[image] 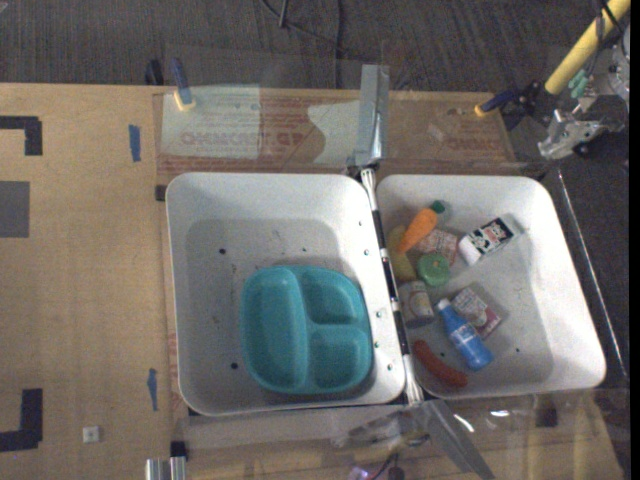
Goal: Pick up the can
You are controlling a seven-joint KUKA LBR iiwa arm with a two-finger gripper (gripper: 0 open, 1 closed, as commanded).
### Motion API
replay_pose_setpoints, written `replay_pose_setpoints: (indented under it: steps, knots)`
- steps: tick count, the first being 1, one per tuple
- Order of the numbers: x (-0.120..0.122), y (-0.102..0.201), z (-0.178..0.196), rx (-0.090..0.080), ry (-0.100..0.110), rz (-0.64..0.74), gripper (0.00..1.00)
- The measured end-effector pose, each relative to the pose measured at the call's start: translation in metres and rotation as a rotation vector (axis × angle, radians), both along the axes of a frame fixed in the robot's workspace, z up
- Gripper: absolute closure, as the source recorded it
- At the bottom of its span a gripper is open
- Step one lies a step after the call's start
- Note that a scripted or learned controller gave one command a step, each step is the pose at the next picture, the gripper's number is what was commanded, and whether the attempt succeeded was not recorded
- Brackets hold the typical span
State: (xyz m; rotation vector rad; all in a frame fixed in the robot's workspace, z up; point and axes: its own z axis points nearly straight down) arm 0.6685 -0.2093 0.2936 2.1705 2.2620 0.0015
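A small greyish can (417,303) lies in the right bin (560,298), close to its left wall. Just beyond it stands a round green-topped tub (434,269). The gripper (566,136) hangs at the upper right, outside the bin and past its far right corner, well away from the can. Nothing shows in its grasp.
Around the can lie an orange carrot (420,228), a yellow piece (401,261), a milk carton (487,238), a blue bottle (464,336), a red sausage (440,364) and a flat packet (476,308). A teal divided plate (305,330) sits in the left bin (200,268).
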Motion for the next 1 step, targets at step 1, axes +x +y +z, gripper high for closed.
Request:
replay_pose_setpoints:
  steps: [1]
  knots:
    - [0.0017, 0.0020, 0.0117, -0.004, -0.005, 0.004, 1.00]
